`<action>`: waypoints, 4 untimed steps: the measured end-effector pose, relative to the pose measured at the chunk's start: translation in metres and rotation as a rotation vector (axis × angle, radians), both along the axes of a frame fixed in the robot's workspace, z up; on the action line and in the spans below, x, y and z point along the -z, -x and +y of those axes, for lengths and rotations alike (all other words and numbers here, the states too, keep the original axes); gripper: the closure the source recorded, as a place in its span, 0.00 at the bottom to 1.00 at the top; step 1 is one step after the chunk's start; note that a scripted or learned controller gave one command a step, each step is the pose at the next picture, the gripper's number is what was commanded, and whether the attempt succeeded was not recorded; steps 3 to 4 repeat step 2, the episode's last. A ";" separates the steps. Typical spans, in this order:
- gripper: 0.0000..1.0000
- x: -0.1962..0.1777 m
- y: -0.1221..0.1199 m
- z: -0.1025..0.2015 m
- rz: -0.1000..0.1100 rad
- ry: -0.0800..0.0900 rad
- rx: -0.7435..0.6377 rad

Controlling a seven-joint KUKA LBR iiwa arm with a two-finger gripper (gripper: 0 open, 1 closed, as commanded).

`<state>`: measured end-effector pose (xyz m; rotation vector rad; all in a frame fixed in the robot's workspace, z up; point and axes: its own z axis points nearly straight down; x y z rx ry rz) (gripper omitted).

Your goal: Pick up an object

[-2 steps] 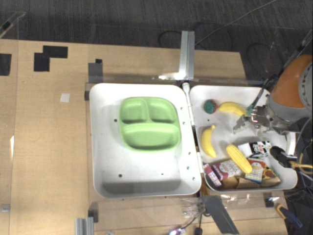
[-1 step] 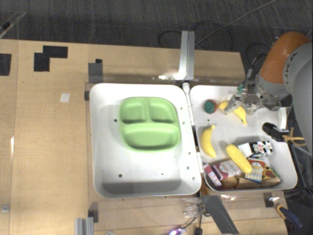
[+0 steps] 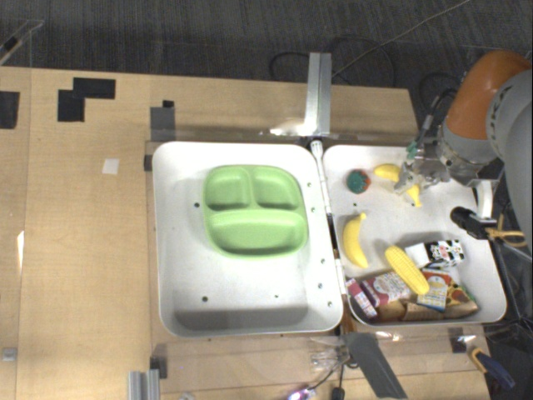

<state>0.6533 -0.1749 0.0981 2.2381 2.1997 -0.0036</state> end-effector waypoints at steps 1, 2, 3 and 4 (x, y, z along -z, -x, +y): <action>1.00 0.012 -0.008 0.031 0.031 0.007 0.176; 1.00 -0.129 -0.009 0.080 -0.007 -0.004 0.188; 1.00 -0.129 -0.009 0.080 -0.007 -0.004 0.188; 1.00 -0.129 -0.009 0.080 -0.007 -0.004 0.188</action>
